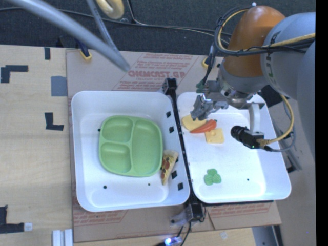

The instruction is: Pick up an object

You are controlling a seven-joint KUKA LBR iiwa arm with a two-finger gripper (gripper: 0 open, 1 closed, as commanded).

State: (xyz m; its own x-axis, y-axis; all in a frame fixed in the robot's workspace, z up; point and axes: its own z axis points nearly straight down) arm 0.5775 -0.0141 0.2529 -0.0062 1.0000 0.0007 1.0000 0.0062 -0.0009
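Green broccoli [212, 177] lies nearest; carrot [203, 126] slants up-right beneath the end effector [201, 113], whose opening I cannot tell.

The one camera sits fixed above the bench [31, 137] and looks down at a slant, far enough off to take in both white bins whole, the left bin [82, 152] and the right bin [271, 183] side by side across the middle of the picture. The bench's far edge and a dark floor run along the top, its near edge along the bottom. The arm [287, 45] comes in from the right, large and close under the lens.
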